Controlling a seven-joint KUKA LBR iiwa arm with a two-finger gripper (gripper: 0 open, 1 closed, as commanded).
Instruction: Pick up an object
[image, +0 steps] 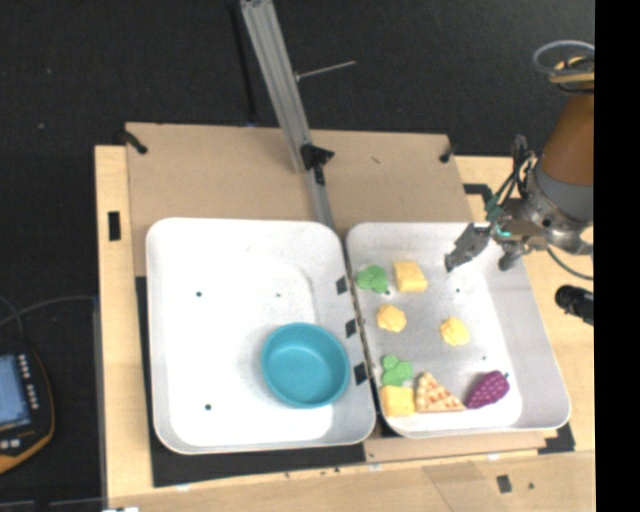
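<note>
The right bin (520, 330) holds several small toy foods: a yellow cube (408, 276), a green piece (373, 279), two yellow lumps (391, 319) (455, 331), a second green piece (396, 371), a yellow block (397, 401), a pizza slice (436, 393) and purple grapes (487, 389). My gripper (486, 254) hangs over the bin's far right corner, open, with nothing between its fingers. It is up and to the right of the yellow cube, apart from all the pieces.
The left bin (200, 260) carries a blue bowl (300, 364) near its front right corner. A slanted metal pole (285, 95) rises behind the bins. Cables hang beside the wrist at the right.
</note>
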